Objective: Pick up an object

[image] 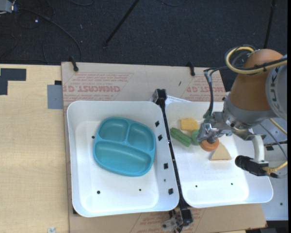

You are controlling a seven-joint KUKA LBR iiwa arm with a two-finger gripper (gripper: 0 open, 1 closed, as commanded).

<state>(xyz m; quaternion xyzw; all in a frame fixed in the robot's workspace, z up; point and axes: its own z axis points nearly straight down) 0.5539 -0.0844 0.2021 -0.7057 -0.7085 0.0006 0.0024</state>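
The grey arm (pixel 254 89), with its orange band above the wrist, is reaching in from the right and is hanging over the upper part of the right bin (pixel 223 191). Its hand (pixel 208 136) is pointing down and is sitting right over an orange round piece (pixel 209 145), covering that piece's top edge; from this angle I cannot tell whether the hand is released or clenched, and I cannot tell whether it is touching the piece. Nothing is showing as lifted: the orange round piece is lying on the bin floor. A tan wedge (pixel 222 153) is lying just beside it on the right, touching it or nearly so. A green piece (pixel 181 137) is lying slantwise to the left of the hand, near the black strip (pixel 165 135) that is running between the two bins, and a yellow block (pixel 188 124) is resting just above the green piece, close to the bin's back wall. The left bin (pixel 82 188) is holding a teal divided plate (pixel 124 146), which is lying flat near the bin's middle, well apart from the hand. Both bins are standing side by side on a cardboard sheet (pixel 116 84) that is covering part of the pale wooden worktop (pixel 24 154).
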